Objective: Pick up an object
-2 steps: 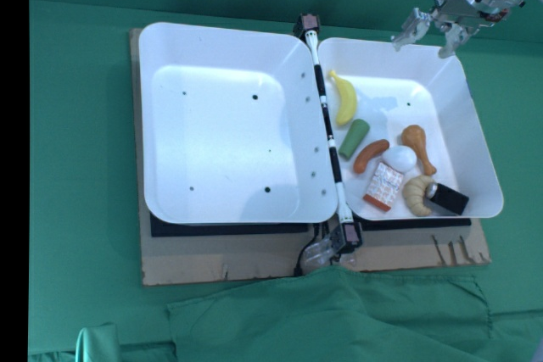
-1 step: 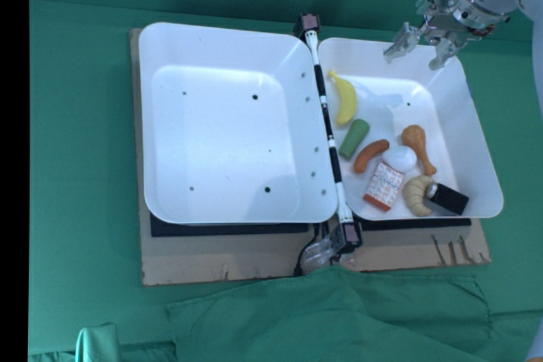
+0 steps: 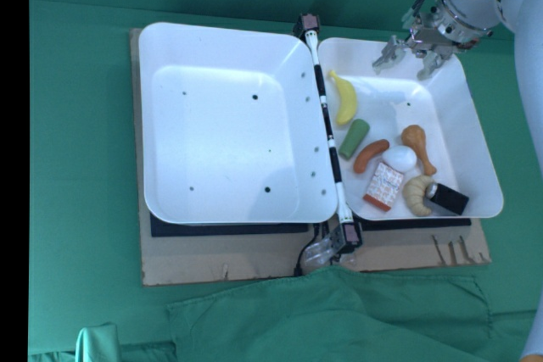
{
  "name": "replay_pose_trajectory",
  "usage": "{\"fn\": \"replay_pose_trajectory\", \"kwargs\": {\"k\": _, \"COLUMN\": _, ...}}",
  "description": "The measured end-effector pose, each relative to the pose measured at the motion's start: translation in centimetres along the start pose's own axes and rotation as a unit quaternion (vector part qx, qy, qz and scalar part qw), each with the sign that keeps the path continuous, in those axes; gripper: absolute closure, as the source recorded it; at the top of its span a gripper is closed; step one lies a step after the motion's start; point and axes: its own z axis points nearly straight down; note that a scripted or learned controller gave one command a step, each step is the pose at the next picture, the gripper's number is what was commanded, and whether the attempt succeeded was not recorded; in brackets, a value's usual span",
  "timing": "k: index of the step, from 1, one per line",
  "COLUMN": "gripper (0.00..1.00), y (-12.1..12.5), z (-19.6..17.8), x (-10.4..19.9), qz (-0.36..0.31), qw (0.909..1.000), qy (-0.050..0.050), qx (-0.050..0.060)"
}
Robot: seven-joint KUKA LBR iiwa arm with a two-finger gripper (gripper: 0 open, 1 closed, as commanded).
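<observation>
A green cloth covers the surface (image 3: pixel 76 140), with a brown cardboard sheet (image 3: pixel 212 263) under two shallow white plastic bins (image 3: pixel 161 55). The grey arm's two-finger gripper (image 3: pixel 411 57) hovers over the right bin's far edge, jaws spread open and holding nothing. The yellow banana (image 3: pixel 344 97) lies in the right bin, near its left wall.

- We saw two bins (image 3: pixel 170 55) of smooth white plastic with a soft sheen.
- The bench cover (image 3: pixel 76 140) looked like matt green cloth, creased at the near edge.
- Under the bins lay a rough brown cardboard sheet (image 3: pixel 212 267).
- The gripper (image 3: pixel 410 58) appeared to be dull grey metal.
- The banana (image 3: pixel 344 97) looked like glossy plastic.
</observation>
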Motion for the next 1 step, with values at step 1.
{"fn": "replay_pose_trajectory", "kwargs": {"k": 1, "gripper": 0.00, "y": -0.02, "z": 4.31, "x": 0.49, "qz": 0.000, "qw": 1.0000, "qy": 0.000, "qx": 0.000}}
